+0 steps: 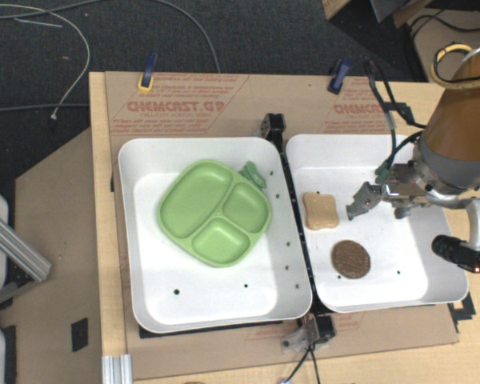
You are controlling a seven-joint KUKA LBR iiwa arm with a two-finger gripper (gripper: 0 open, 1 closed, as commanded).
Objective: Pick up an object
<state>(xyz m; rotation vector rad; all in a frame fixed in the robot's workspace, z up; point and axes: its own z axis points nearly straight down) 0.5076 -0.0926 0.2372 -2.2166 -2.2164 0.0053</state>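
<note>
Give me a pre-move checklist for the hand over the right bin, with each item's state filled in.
1. Hand is over the right bin: ok.
2. Nothing between the fingers: cannot tell; they are too small and dark to read.
3. Targets in reach: ok. The tan block and the brown disc both lie in the right bin, apart from each other.
4. Hand lined up over a target: not ok. It hangs to the right of the block and above the disc in the view.
5. Green tray out of the way: ok; it sits in the left bin.
6. Cable free of the hand's path: cannot tell.
</note>
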